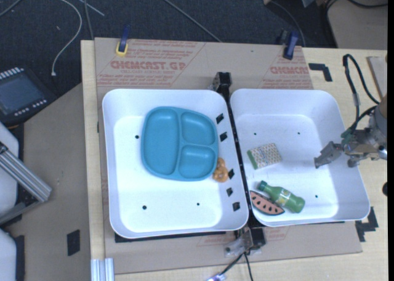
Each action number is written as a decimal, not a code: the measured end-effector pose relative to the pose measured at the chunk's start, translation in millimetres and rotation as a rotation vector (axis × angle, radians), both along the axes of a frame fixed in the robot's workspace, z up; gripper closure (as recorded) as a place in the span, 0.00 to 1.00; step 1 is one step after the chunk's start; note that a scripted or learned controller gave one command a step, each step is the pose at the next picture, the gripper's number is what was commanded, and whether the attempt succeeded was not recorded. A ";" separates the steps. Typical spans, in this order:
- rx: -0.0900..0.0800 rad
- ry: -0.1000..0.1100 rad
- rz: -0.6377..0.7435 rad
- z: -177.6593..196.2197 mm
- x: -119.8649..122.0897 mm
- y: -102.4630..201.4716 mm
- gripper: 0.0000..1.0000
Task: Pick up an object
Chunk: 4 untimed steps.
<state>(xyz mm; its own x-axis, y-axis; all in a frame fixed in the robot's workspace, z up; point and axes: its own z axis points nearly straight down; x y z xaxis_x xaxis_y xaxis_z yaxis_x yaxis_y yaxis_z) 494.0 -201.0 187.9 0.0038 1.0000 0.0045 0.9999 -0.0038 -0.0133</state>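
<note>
Camera view: gripper (326, 156) sits at right edge of right bin (308, 104), holding nothing; finger state cannot be determined. Sponge (265, 155) lies mid-bin, bottle (282, 197) and melon slice (266, 204) lower. Centre over one object before descending.

Red printed lettering runs across the flat brown cardboard sheet (203, 58) that lies under the two bins, in two separate blocks. The block above the left white bin (123, 169) has a large top line that looks like "GICHCAST" followed by something like "G.P", though the letters are blurred and the reading is uncertain; smaller red lines above and below it are too fine to make out. The block above the right white bin (345, 150) repeats what seems to be the same word, partly hidden near the blue clamp (290, 44) and equally unclear. The small patterned packet (265, 155) bears no legible print.
</note>
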 end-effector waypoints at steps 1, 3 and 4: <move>-0.003 -0.012 0.004 6.0 3.3 0.4 0.00; -0.001 -0.008 0.004 -105.3 -5.5 6.3 0.00; -0.003 -0.014 0.003 -91.4 -4.1 5.6 1.00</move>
